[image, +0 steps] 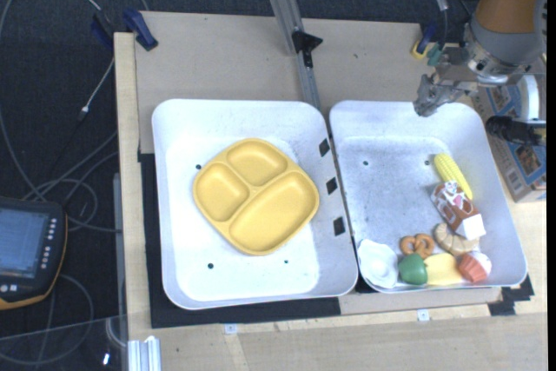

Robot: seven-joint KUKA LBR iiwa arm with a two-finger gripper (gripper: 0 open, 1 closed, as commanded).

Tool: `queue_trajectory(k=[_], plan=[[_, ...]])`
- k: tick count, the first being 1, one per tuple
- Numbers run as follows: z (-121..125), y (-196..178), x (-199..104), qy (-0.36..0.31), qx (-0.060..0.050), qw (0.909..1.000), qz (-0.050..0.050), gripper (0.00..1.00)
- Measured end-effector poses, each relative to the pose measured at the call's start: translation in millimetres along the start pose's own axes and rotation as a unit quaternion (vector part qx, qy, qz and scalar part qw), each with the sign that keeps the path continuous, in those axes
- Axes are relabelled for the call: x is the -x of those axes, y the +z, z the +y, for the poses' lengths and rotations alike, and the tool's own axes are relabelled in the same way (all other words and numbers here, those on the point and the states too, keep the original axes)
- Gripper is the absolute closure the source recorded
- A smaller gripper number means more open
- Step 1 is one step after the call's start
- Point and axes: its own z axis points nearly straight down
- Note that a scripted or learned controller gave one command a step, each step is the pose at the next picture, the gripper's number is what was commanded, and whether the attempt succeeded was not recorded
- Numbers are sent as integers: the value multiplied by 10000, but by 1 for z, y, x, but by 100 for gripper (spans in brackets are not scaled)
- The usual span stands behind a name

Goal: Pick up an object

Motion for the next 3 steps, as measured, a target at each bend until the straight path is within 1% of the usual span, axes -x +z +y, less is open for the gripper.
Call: queue_trajectory(k=[2,3], plan=[[-27,-16,-117,-8,-10,10000,4,100],[-53,-6,-167,-4,-22,10000,1,100]])
